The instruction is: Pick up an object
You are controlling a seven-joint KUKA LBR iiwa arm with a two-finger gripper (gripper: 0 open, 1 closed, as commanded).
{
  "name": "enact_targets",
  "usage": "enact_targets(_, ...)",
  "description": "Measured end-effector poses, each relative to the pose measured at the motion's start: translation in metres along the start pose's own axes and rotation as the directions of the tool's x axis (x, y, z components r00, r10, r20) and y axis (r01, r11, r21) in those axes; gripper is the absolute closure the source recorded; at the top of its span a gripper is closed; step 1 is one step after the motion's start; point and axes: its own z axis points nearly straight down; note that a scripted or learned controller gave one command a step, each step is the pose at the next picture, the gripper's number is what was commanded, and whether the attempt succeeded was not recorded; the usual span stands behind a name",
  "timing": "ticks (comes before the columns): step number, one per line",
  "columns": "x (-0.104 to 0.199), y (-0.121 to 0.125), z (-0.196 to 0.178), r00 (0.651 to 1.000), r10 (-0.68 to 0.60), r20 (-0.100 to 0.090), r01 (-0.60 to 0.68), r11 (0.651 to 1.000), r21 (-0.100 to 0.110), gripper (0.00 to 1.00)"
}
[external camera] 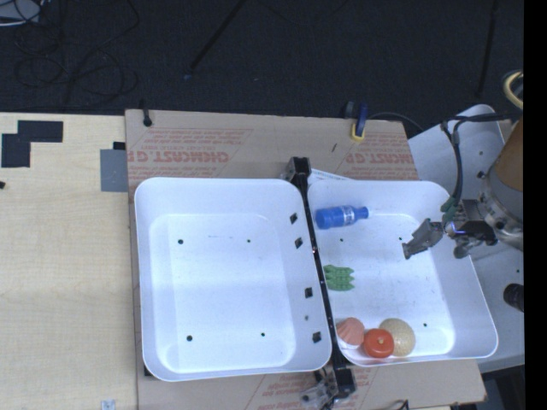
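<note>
We see the gripper (443,237) at the right side of the right bin (466,314), its two fingers spread apart with nothing between them. In that bin, a blue bottle (341,217) lies on its side at the far left, and a green object (338,278) rests near the divider. A pink piece (349,330), red ball (379,342) and tan ball (400,335) cluster at the near edge.

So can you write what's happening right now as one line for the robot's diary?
gripper: over right bin, holding nothing | blue bottle: lying at bin's far left | green toy: by divider | three round objects: near corner
</note>
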Motion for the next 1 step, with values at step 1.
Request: enact_targets(1, -0.0248, 0.0095, 0.0017, 1.0, 0.0, 0.0, 0.0, 1.0, -0.001, 0.0)
